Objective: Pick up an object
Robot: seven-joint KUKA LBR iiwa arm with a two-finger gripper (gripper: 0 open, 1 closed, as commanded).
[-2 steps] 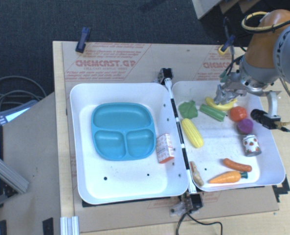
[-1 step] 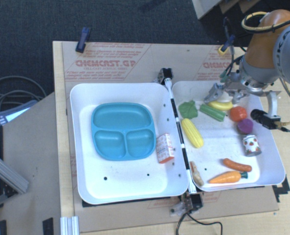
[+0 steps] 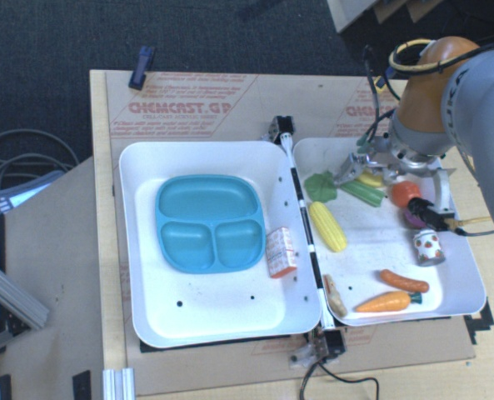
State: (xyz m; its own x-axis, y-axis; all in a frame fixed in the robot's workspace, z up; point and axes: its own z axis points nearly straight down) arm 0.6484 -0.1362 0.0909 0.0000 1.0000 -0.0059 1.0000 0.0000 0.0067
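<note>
The gripper [image 3: 371, 167], its opening impossible to judge, sits low over the crowded far edge of the right bin [image 3: 467, 265], so it risks nudging the green vegetable [image 3: 361, 191] aside.

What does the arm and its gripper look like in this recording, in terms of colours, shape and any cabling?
The arm is bulky, rounded and grey, with a glossy orange band above the wrist. Below the band sits a grey mounting flange. The gripper beneath is metallic grey with darker parts. Thin dark cables and a yellowish loop run beside the orange band.
</note>
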